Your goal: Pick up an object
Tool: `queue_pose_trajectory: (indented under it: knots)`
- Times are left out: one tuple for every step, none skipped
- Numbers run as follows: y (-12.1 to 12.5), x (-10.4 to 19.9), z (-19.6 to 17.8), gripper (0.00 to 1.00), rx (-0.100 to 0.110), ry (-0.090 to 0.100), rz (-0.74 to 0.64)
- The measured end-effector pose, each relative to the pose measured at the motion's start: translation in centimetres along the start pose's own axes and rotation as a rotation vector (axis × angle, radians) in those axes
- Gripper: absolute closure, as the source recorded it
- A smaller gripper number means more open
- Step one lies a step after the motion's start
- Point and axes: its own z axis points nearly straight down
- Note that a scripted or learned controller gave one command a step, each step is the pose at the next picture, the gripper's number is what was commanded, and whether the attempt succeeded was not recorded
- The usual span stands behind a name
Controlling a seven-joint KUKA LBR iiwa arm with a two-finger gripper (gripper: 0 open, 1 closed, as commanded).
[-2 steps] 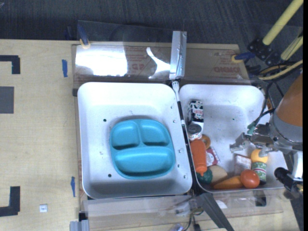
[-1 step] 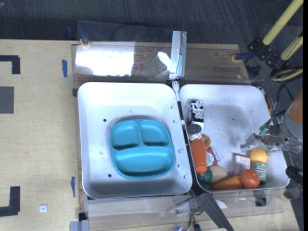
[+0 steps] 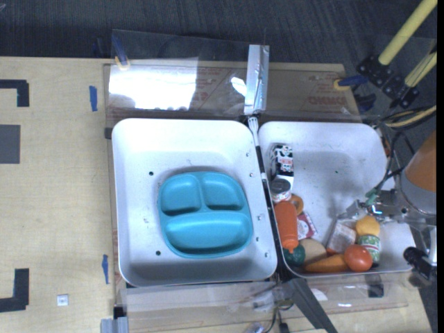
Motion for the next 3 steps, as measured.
queue_pose_trajectory:
  knots:
    - [1.5, 0.5, -7.9, 0.00, 0.004, -0.020, -0.007]
    - [-0.2, -0.1, -0.7, 0.00, 0.002, -0.013, -0.143]
    - [-0.1, -0.6, -1.4, 1.00, -0.001, -0.022, -0.137]
